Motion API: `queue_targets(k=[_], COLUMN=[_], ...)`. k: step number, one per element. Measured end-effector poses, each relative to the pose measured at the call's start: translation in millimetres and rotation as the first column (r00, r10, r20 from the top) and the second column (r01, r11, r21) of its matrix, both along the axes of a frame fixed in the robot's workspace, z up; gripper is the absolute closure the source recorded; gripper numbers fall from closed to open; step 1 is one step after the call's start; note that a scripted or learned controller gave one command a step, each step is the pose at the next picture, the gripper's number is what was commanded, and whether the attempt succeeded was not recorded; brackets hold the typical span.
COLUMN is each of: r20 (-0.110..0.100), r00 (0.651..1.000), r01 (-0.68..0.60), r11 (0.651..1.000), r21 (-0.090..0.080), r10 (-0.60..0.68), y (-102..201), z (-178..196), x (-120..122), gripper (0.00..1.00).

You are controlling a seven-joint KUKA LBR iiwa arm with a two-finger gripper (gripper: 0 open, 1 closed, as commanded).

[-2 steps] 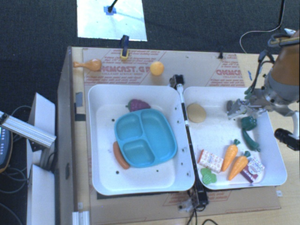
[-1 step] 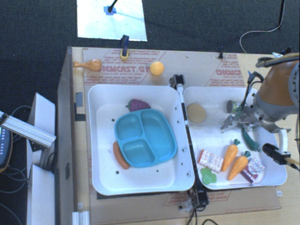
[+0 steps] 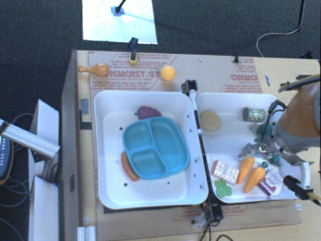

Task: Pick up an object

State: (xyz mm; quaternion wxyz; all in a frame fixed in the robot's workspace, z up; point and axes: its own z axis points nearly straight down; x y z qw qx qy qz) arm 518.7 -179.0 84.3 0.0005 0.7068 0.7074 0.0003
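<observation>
Carrots point(image 3: 251, 173), two orange ones with green tops, lie side by side at the near edge of the right bin point(image 3: 230, 112), just below the jaws point(image 3: 255, 148), beside a red-and-white packet point(image 3: 225, 171) and a green piece point(image 3: 222, 188). How far the jaws stand open I cannot tell, and nothing shows between them. Farther back lie a tan disc point(image 3: 210, 120) and a small can point(image 3: 254, 115); the left bin point(image 3: 113, 104) holds a blue tray point(image 3: 155, 147).

blue tray point(image 3: 155, 147) in left bin point(image 3: 108, 134), 2 carrots point(image 3: 251, 173) in right
</observation>
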Motion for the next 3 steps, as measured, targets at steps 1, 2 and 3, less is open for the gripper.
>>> queue_targets(k=[1, 2, 3], r20=[0.0, 0.003, 0.003], r00=[1.0, 1.0, 1.0], r01=[-0.002, -0.003, -0.004], r11=[1.0, 1.0, 1.0], r21=[0.001, 0.002, 0.002], r10=[0.002, 0.003, 0.004], y=[63.4, 63.1, 136.3], z=[-0.2, 10.6, 100.7], x=[-31.9, -30.6, -31.0], gripper=[0.0, 1.0, 1.0])
